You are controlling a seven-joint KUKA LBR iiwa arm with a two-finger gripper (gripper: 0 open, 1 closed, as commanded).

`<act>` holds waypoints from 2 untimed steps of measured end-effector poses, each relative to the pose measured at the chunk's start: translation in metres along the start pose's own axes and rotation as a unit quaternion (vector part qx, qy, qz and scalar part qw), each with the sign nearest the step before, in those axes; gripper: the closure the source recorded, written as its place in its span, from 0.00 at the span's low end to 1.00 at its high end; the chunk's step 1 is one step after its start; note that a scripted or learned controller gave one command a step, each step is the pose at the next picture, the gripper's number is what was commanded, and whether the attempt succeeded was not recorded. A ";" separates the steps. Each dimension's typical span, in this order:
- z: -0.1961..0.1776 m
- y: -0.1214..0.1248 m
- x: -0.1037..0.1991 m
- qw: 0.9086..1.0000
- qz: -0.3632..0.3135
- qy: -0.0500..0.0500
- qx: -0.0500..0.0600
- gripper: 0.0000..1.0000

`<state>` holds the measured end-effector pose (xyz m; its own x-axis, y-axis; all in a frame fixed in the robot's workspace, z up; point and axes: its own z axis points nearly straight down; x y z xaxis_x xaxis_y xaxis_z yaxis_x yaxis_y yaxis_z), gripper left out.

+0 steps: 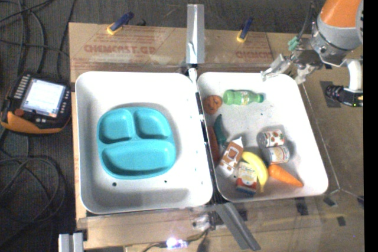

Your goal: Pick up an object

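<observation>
Toys like the green bottle (pixel 243 97) and carrot (pixel 285 176) lie in the right bin (pixel 307 127), none picked yet; the gripper (pixel 283 66) hangs with fingers apart and empty above its top edge

We find open floor in the right bin (pixel 295 121) between the green bottle (pixel 243 97) and the cans (pixel 273 146), while the carrot (pixel 285 176), banana (pixel 254 167) and cartons (pixel 231 157) crowd its near end.
</observation>
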<state>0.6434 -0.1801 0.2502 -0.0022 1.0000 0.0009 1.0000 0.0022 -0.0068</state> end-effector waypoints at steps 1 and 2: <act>0.126 0.004 -0.041 0.999 -0.036 0.001 0.000 0.00; 0.132 -0.049 -0.028 0.993 -0.114 0.000 0.000 0.00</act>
<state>0.5934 -0.2080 0.1182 -0.2296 0.9733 0.0024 0.9733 0.2296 -0.0055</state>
